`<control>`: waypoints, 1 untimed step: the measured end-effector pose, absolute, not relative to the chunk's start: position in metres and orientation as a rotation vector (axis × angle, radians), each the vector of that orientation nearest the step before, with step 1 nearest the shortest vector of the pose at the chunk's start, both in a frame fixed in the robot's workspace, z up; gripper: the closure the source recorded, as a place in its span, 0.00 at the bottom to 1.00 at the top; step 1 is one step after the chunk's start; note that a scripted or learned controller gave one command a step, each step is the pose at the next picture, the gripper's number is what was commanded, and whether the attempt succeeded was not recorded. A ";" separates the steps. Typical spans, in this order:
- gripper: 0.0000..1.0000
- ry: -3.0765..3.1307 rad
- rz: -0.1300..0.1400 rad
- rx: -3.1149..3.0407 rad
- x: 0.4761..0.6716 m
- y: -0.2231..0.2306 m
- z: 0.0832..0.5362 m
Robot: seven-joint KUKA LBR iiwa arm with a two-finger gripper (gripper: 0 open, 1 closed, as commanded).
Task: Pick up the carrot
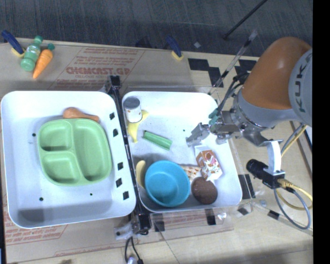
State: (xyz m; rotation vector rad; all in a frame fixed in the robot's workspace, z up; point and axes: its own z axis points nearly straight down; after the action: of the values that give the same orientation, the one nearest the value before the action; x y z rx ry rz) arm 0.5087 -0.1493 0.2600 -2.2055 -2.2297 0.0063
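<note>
The carrot [80, 114], as I judge it, is the orange tapered piece in the left bin [11, 164]. It lies flat, touching the far rim of the green divided plate [74, 150], and its lower side is hidden by that rim. It looks like a plastic toy, so it is probably light, stiff and rather smooth, and it may slip or roll. I would take it across the thick middle, coming from above, on the side away from the plate. A second carrot-shaped toy [42, 62] lies outside the bins, on the worktop [93, 65] at the far left corner. The pincer [199, 133] hangs over the right bin [170, 100], well apart from the carrot. I cannot tell if it is wide or narrow.
</note>
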 end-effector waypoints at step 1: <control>0.00 -1.945 0.012 -2.455 0.475 -0.050 0.190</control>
State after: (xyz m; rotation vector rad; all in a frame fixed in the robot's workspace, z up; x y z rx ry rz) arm 0.4754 -0.0501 0.1899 -2.4552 -1.9446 0.0123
